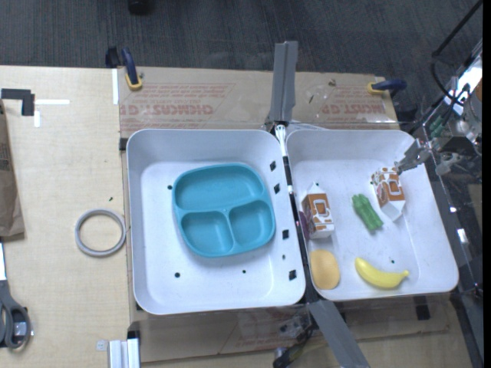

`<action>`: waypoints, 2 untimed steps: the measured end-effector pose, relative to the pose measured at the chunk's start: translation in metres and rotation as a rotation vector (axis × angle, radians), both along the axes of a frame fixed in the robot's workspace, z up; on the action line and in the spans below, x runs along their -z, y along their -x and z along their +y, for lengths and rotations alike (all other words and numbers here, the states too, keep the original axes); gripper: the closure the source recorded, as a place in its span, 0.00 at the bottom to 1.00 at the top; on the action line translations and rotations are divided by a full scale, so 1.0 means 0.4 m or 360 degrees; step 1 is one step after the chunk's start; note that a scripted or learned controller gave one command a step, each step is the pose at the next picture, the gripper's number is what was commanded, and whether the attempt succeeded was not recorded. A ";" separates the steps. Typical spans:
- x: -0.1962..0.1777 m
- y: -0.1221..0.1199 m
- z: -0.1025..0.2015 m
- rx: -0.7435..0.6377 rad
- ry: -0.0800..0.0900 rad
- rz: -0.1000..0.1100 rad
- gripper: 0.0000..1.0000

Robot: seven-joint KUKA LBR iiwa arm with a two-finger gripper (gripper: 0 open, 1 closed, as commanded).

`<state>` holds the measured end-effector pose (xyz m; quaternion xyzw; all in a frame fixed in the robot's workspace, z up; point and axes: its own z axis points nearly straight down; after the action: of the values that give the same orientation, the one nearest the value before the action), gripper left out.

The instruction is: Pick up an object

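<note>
Camera view: gripper (406, 162) seemingly touching carton (389, 191).

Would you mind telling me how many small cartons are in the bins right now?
2, both in the right bin: one carton stands against its left wall, the other carton lies tilted near the right side, just below the tool. None looks hidden.

A tape ring (100, 231) and scissors (13, 322) lie on the bench (61, 159).
</note>
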<state>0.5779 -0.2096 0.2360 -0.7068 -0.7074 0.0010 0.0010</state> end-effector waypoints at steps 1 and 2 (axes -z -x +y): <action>0.302 0.047 0.031 0.0384 0.0002 0.0000 0.00; 0.351 -0.051 0.069 -0.0009 0.0007 -0.0014 0.00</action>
<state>0.5982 -0.1820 0.0957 -0.7048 -0.7094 -0.0004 -0.0037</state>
